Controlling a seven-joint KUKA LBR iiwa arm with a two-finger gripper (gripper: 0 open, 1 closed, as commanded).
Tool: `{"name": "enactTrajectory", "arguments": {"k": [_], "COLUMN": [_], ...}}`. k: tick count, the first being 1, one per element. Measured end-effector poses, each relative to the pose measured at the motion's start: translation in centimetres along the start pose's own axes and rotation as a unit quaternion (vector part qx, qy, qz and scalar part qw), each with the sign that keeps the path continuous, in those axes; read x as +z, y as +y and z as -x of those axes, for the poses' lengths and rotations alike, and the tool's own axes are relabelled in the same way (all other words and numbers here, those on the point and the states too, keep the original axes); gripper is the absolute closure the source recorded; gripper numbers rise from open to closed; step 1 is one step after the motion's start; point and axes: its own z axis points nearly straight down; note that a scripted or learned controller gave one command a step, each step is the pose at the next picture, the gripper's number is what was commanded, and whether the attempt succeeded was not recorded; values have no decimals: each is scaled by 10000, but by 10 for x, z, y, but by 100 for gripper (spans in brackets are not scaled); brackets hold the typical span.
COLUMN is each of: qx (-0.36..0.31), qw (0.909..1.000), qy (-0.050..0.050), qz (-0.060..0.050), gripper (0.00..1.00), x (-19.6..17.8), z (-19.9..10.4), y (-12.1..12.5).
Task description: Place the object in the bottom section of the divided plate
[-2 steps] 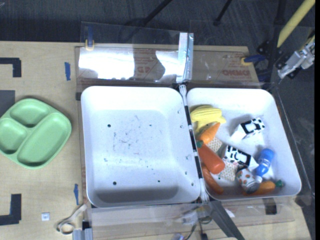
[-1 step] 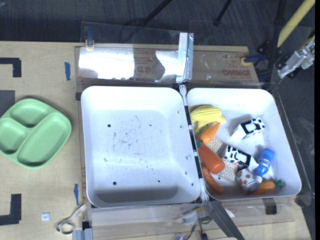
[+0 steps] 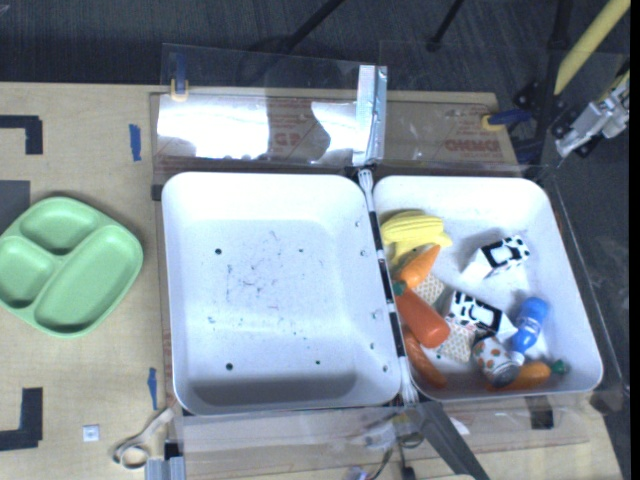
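At the left edge of the frame, a green divided plate is seen lying on the wooden bench, well apart from both bins. Its largest section, toward the lower right of the plate, is shown bare, with two smaller sections above it.

At the centre, the left white bin is shown. Just beside it, the right white bin holds a heap of small objects crowded toward its left and lower sides: a yellow banana-like piece, an orange bottle, two black-and-white patterned pieces, a blue bottle and a small carrot. Which of these is meant for the plate cannot be told.

At the upper right, the gripper is seen outside the bins, above the right bin's far corner. Nothing is held in it; whether it is wide or narrow cannot be told.
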Motion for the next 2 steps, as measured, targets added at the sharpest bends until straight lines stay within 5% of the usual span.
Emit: {"name": "enactTrajectory", "arguments": {"k": [2], "qx": [0], "qw": [10000], "qy": [0], "qz": [0], "gripper": [0], "x": [0], "z": [0], "y": [0]}}
